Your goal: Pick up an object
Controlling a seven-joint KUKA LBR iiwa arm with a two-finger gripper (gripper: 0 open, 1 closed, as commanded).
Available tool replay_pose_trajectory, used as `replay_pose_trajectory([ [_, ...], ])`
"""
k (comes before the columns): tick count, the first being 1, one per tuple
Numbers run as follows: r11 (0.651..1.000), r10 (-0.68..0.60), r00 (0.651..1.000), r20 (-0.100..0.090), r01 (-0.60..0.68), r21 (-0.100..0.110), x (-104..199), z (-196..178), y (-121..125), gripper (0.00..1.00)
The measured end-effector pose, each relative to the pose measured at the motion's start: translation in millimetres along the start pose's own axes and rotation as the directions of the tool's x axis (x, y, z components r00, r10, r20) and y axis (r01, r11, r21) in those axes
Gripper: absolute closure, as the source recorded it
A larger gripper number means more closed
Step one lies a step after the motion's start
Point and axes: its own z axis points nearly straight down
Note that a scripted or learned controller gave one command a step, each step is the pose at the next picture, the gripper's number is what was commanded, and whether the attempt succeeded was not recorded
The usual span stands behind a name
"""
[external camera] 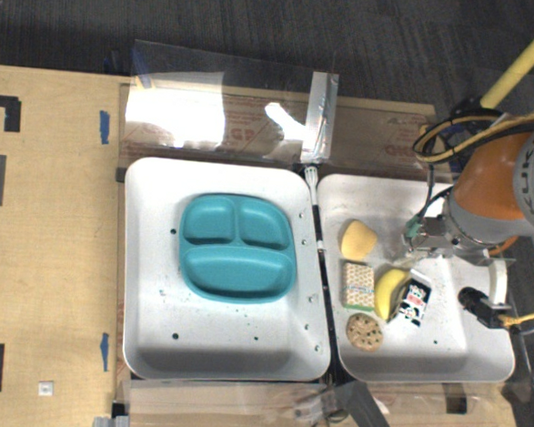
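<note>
A: Far left of the jaws (419,249), a teal divided plate (237,247) lies in the left bin (140,336). Broad and flat, so awkward to pinch.

B: And nearer?

A: In the right bin (476,355), just left of the jaws: a pale yellow lump (359,240), a patterned wafer (359,285) and a cookie (364,331) below it. Closest, just below-left, a banana (389,292) touching a small printed packet (414,302).

B: Jaws' state?

A: Cannot tell; the wrist hides them, and nothing shows between them.

B: Best pick?

A: Probably the banana: light, likely smooth and curved. Grip across its middle, not the tips.
</note>
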Motion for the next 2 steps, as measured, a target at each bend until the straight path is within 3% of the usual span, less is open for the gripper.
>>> replay_pose_trajectory([
  [1, 1.0, 0.0, 1.0, 0.0, 0.0, 0.002, 0, 1, 0, 0.0],
  [2, 1.0, -0.029, 1.0, 0.001, 0.029, 0.004, 37, 10, -45, 0.0],
])
